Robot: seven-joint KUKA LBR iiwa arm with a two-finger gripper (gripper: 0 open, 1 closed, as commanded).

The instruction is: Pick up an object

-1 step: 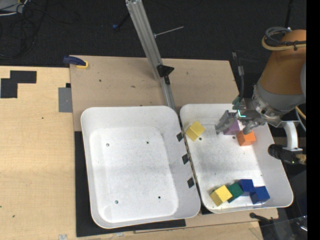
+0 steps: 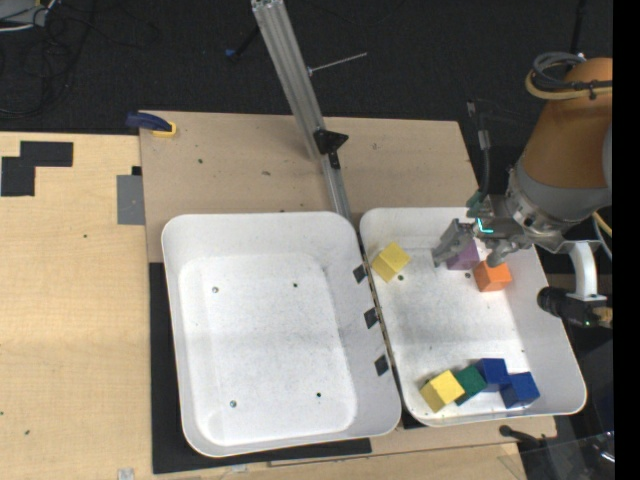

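My gripper (image 2: pixel 470 252) hangs over the far right part of the right bin (image 2: pixel 560 363). Its fingers are spread, so it is open. A small purple block (image 2: pixel 464 257) lies between them, close to the left finger (image 2: pixel 446 247). An orange block (image 2: pixel 492 276) sits just right of the purple one, under the other finger. A yellow block (image 2: pixel 391 261) rests near the bin's left wall. Along the near edge lie a second yellow block (image 2: pixel 440 390), a green block (image 2: pixel 468 381) and two blue blocks (image 2: pixel 494 371) (image 2: pixel 519 390).
The left bin (image 2: pixel 190 268) stands beside the right one, with black clips (image 2: pixel 371 317) along the shared rim. A slanted aluminium rail (image 2: pixel 296 78) rises behind the bins. The arm's orange band (image 2: pixel 565 138) stands at the far right.
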